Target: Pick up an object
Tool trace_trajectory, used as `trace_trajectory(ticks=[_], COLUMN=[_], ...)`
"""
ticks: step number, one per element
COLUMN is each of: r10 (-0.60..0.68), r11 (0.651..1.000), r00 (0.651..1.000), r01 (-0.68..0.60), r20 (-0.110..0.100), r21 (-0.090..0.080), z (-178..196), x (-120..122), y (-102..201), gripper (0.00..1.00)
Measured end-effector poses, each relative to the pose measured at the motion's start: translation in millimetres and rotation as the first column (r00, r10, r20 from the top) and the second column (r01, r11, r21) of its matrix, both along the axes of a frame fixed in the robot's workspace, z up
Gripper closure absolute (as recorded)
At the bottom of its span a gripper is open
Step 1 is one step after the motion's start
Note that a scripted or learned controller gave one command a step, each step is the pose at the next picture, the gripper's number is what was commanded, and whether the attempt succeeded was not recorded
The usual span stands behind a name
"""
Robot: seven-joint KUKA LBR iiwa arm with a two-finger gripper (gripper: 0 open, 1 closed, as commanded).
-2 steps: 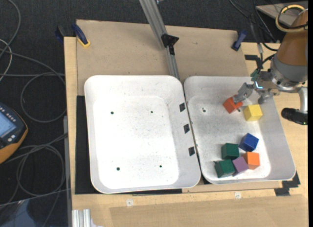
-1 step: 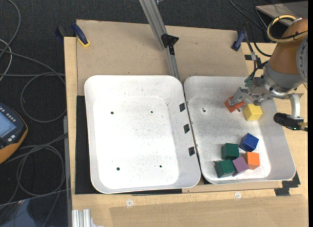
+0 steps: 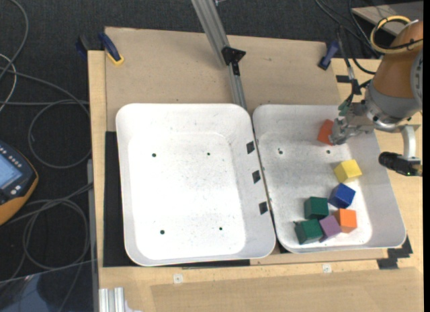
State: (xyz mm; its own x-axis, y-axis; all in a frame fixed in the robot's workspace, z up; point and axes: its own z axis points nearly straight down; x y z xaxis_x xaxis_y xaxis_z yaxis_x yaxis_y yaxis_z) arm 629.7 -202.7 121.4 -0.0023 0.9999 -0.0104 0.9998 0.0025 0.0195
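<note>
Wooden bench (image 3: 168, 68), two white bins (image 3: 134, 169) side by side, blue clamps (image 3: 111, 48)

A single fixed camera is mounted above the bench (image 3: 201, 55) and looks down at a slant — the far edge of the bench lies toward the top of the frame, the near edge toward the bottom. The view is wide enough to take in both white bins, the left bin (image 3: 134, 189) and the right bin (image 3: 289, 169), plus surrounding dark floor (image 3: 47, 8) and cables. The arm (image 3: 396, 75) enters from the frame's right side.
</note>
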Motion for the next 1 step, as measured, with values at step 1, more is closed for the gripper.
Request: trace_trajectory(ticks=[1], r10=[0.000], r11=[1.000], r00=[1.000], r01=[0.000], r20=[-0.012], r21=[0.009], z=[48.6], x=[5.2], y=[8.0], gripper=[1.00])
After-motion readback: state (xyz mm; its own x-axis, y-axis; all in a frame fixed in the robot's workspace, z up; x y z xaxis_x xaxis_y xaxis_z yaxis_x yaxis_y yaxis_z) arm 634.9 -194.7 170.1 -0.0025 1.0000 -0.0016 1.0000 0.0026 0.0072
